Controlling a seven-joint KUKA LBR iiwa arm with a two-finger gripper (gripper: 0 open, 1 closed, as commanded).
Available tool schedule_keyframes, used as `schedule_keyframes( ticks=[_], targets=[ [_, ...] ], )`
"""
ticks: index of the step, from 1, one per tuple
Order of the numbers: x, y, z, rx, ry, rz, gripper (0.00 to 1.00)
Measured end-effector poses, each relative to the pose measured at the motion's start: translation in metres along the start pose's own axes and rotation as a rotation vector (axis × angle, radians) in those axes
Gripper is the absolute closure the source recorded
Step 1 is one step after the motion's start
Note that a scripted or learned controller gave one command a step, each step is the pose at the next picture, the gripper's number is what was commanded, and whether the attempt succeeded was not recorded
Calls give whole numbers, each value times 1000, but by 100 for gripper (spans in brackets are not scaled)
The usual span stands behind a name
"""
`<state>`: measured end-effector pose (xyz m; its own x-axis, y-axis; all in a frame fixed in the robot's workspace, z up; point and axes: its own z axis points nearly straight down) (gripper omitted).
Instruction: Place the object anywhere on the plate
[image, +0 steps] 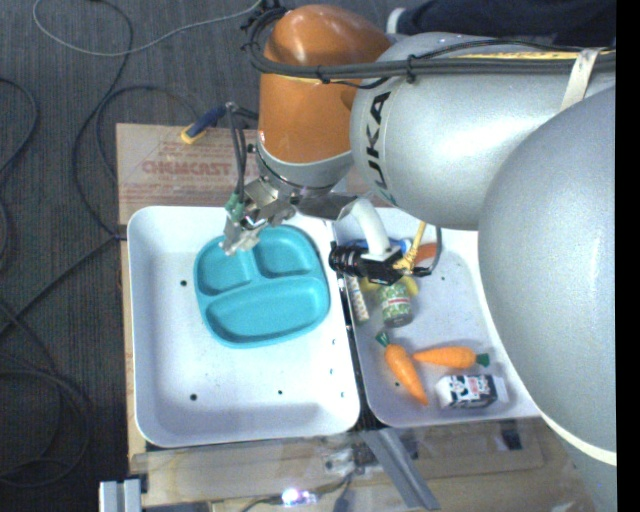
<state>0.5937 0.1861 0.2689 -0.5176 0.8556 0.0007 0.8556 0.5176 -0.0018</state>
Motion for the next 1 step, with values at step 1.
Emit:
schedule_keyframes(
  ticks=[1],
  targets=[
    [44,5,83,2,0,-27,100]
  ],
)
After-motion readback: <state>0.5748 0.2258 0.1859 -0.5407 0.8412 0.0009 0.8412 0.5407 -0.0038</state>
